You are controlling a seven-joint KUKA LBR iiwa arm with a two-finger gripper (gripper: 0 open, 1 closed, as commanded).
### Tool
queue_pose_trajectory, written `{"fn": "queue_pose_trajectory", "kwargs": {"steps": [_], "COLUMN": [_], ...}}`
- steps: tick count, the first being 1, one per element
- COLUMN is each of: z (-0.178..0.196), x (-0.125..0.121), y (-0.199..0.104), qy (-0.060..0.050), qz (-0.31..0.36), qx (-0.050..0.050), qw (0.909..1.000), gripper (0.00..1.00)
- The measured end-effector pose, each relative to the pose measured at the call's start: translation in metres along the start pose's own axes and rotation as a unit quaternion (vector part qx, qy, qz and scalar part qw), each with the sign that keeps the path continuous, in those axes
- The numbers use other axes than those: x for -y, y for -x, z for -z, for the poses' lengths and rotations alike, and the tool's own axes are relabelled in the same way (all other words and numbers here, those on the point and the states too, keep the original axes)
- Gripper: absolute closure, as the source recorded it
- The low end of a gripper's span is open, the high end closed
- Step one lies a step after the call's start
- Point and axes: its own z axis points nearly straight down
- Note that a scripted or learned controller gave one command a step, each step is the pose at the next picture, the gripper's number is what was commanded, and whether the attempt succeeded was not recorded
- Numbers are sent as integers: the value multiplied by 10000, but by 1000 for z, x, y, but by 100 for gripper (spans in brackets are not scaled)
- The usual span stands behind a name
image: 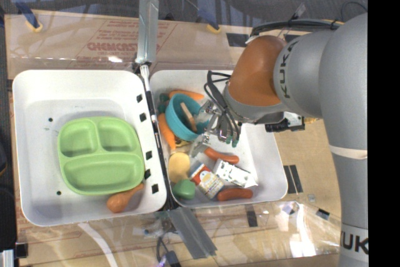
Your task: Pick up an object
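Note:
My gripper (pixel 211 133) hangs low inside the right bin (pixel 270 156), just right of a teal bowl (pixel 179 117) and directly above a red sausage (pixel 221 155). Its metal parts overlap the bowl's right rim. Around it lie an orange carrot (pixel 165 132), a yellow rounded piece (pixel 179 166), a green piece (pixel 184 189), a small printed box (pixel 209 183), a white carton (pixel 236 174) and a second red sausage (pixel 235 194). Nothing is visibly lifted off the bin floor.
The left bin (pixel 37 109) holds a green divided plate (pixel 100 155) and a brown-orange pear-shaped piece (pixel 123 199) at its front edge. A metal divider strip (pixel 147 28) runs between the bins. The grey arm (pixel 331 84) covers the right bin's far right side.

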Motion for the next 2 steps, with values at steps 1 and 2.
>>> {"fn": "queue_pose_trajectory", "kwargs": {"steps": [1, 2], "z": [45, 9], "x": [-14, -20], "y": [-71, 28], "qy": [2, 5], "qz": [746, -109], "qx": [-49, -78], "qw": [9972, 9999], "gripper": [0, 0]}}
